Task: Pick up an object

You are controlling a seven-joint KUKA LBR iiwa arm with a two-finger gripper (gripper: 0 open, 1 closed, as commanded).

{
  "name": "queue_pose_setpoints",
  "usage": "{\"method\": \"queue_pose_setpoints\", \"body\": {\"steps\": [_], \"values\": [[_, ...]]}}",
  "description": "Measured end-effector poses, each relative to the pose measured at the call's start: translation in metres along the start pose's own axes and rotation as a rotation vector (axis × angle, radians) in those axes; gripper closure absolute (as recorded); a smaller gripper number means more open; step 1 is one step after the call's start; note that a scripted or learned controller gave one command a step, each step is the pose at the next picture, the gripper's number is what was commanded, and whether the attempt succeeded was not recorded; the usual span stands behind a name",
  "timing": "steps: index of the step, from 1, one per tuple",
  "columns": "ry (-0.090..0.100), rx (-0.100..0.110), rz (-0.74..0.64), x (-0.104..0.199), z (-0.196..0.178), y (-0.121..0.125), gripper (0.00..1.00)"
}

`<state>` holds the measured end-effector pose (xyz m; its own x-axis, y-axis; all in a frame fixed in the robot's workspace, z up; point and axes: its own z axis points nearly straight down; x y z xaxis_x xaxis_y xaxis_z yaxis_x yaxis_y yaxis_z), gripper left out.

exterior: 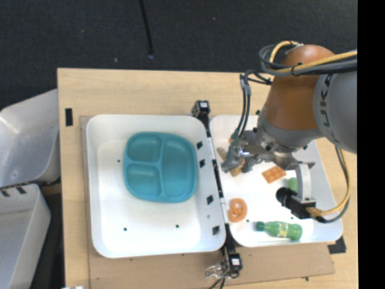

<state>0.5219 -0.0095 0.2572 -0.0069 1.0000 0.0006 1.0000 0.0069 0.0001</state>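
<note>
Grey two-finger gripper (233,159) is low in the right white bin (322,188), near its left wall, jaw state can't tell, something brownish sits at the tips but no clear grasp. Just right of the jaws: small orange waffle-textured plastic block (272,174), probably light, stiff, pinch across short sides. Below them: orange ring-shaped toy (237,210), green plastic bottle (279,229) lying flat, likely slippery. Teal divided plastic plate (161,166) well left in the left white bin (108,221)

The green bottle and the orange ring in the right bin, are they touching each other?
Apart. The camera view shows the green bottle lying near the bin's front edge and the orange ring up and to its left, with bare white bin floor between them.
</note>
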Motion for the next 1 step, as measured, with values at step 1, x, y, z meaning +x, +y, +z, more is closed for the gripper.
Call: {"method": "queue_pose_setpoints", "body": {"steps": [1], "values": [[0.001,-0.001,-0.002,0.0615,-0.0014,0.0063,1.0]]}}
